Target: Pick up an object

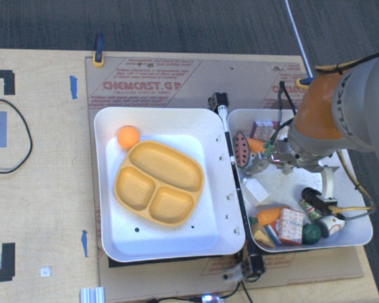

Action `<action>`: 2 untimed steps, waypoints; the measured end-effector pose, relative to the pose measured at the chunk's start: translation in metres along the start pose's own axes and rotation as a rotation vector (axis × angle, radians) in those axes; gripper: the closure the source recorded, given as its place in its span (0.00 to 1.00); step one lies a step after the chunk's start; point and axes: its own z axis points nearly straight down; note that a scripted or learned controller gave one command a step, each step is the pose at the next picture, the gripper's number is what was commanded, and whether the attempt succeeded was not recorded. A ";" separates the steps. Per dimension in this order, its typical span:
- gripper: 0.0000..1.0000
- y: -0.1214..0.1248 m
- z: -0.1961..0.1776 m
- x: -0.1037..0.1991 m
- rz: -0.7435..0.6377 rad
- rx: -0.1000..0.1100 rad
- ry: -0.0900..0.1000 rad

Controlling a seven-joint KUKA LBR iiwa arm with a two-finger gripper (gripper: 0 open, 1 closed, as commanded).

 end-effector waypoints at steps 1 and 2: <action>0.00 -0.041 0.000 0.000 0.001 -0.003 -0.001; 0.00 -0.096 0.000 -0.005 0.001 -0.005 -0.002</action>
